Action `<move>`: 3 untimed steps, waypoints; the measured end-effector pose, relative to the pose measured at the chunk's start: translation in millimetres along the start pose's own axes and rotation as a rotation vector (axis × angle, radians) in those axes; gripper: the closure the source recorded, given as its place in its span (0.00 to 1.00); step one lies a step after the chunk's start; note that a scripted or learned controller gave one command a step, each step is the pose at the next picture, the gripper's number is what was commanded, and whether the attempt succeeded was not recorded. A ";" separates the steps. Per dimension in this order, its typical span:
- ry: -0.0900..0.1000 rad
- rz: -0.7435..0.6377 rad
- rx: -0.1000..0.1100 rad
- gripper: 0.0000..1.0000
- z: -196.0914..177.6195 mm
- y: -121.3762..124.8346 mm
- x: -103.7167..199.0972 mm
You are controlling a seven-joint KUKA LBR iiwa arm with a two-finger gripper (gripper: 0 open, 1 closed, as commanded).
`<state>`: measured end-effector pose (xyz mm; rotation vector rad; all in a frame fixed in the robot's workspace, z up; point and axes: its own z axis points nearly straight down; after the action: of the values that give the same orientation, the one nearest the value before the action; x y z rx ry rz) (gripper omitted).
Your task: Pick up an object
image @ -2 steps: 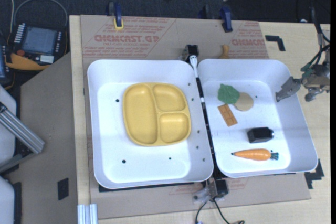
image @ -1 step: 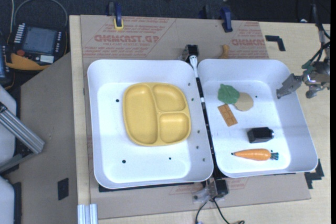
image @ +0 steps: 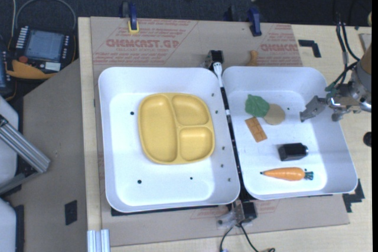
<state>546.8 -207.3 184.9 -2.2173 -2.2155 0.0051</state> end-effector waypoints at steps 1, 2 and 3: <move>0.000 -0.002 0.000 0.00 55.7 7.2 7.1; 0.000 -0.001 -0.001 0.00 103.4 6.3 8.0; -0.004 0.000 -0.009 1.00 89.5 8.2 7.0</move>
<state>554.3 -200.0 95.3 -2.2229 -2.2222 -0.0001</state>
